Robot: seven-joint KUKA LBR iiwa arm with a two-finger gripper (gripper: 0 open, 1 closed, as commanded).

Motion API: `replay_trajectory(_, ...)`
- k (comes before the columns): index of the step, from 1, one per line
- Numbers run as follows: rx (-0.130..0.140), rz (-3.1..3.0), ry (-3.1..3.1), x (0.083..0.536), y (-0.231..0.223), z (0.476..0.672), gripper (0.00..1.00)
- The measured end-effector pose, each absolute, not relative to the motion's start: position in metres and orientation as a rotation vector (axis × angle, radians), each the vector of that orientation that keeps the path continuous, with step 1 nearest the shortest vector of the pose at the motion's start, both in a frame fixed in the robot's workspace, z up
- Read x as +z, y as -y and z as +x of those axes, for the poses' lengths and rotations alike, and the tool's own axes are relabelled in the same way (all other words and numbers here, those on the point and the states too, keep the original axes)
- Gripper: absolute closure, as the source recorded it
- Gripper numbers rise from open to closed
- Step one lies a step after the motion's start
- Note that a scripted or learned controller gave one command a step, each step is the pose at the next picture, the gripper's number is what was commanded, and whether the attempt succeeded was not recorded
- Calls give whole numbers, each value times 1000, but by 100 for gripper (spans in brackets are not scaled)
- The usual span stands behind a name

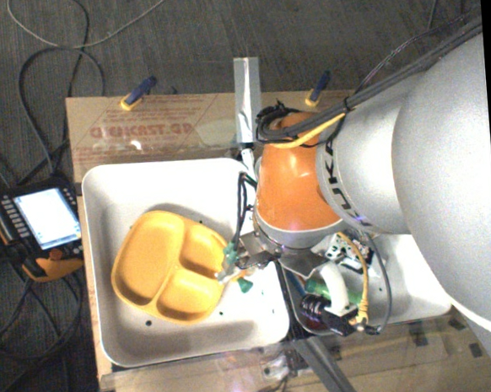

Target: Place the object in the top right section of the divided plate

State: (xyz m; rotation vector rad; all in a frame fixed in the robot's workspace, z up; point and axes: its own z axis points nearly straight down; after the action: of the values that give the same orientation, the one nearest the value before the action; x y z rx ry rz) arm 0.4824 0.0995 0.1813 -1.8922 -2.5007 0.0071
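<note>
A yellow divided plate (162,265) with three sections lies tilted in the left white bin (110,201). My gripper (232,266) hangs at the plate's right edge, over the rim of the section nearest the bins' divider. Small green bits (243,285) show right beside the gripper tip; I cannot tell whether they are a held object or part of the gripper. The orange band and grey wrist (292,191) hide the area just to the right of the plate.
The arm's bulk covers most of the right bin (423,295). A green thing (318,285) shows under the wrist there. A handheld pendant (40,220) lies on the floor left of the bench. Bare bin floor lies above and below the plate.
</note>
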Motion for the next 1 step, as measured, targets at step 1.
replay_trajectory(1, 8, -1903, 2494, 191, -157, 482, 100)
